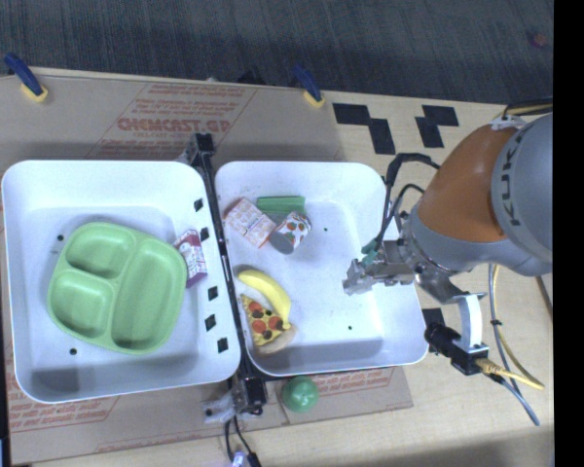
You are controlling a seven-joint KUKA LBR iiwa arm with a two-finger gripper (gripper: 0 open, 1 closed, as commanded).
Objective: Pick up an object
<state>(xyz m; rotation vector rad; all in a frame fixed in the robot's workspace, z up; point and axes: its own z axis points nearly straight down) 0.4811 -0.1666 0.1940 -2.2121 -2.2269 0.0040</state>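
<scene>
Near edge, six o'clock: green ball (299,393) outside the bins. Then pizza slice (263,322) and banana (268,292), seven o'clock in right bin (370,343), likeliest pick. Gripper (355,280) at three o'clock above bare floor, holding nothing; opening impossible to tell. Farthest: green block (280,203).

A sheet of brown cardboard with red print (175,115) lay under both bins on the wooden table (448,426). Two blue clamps (24,76) (308,84) sat at its far edge. A small green ball (299,393) rested on the cardboard just outside the right bin's near wall. Black square markers (394,125) were printed on the table.
</scene>
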